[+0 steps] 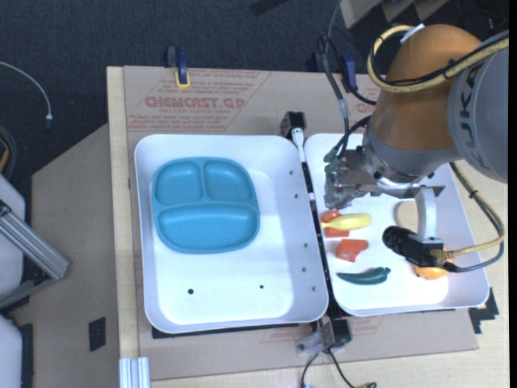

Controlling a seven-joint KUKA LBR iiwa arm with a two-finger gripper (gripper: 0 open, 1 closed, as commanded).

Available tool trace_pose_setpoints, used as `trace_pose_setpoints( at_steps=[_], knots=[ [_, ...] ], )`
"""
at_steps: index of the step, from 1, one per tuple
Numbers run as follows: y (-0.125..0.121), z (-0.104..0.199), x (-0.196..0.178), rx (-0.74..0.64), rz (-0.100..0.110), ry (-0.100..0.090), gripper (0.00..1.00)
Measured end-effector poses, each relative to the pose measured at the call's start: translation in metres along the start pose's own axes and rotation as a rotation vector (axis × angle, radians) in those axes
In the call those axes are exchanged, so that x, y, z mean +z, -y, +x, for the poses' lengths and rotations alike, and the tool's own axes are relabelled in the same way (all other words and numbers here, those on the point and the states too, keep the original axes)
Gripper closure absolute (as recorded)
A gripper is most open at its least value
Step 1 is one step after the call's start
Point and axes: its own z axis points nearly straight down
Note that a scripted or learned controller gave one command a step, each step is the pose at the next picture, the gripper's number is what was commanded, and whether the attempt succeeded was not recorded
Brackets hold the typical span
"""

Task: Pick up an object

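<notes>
From where I stand, the claw hangs low over the right bin, close to its left wall; I cannot tell its state. Just below it lie a yellow banana and a small orange piece, touching. Further below sit a red chunk and a dark green pepper. Far to its left, a blue divided plate rests in the left bin.

Gripper low over yellow banana in right bin
</notes>
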Motion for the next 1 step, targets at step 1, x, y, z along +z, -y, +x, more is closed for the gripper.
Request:
trace_pose_setpoints(
  at_steps=[1],
  knots=[
    [0.0057,0.0534,0.0174,0.002,0.003,0.001,1.00]
  ],
)
